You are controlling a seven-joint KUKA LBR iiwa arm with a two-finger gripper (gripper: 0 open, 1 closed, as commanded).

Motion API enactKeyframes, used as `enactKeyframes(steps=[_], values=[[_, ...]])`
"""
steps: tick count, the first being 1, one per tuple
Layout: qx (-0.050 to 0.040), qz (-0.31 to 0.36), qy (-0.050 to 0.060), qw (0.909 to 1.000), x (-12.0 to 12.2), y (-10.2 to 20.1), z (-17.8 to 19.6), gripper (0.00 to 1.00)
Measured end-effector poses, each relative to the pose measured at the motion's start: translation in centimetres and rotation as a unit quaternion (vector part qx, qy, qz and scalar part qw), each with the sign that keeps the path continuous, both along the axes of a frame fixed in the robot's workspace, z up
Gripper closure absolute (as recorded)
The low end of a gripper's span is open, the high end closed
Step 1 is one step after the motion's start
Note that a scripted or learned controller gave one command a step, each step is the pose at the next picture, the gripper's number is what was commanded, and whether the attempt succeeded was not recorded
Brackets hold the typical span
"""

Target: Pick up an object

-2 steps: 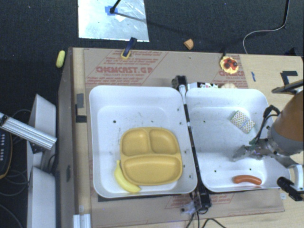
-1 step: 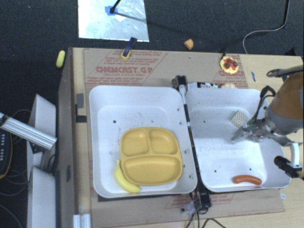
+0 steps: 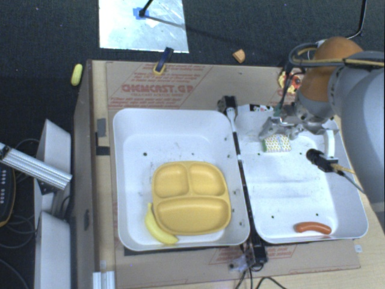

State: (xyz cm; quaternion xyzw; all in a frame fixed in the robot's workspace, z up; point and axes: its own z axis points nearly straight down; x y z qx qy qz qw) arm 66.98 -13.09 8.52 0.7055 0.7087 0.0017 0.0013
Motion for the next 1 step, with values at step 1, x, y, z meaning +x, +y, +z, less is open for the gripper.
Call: enactKeyframes(steps=[1], values=[[-0.0014,0.002,-0.001,1.0000,0.05,-0.15,1.10,1.00]])
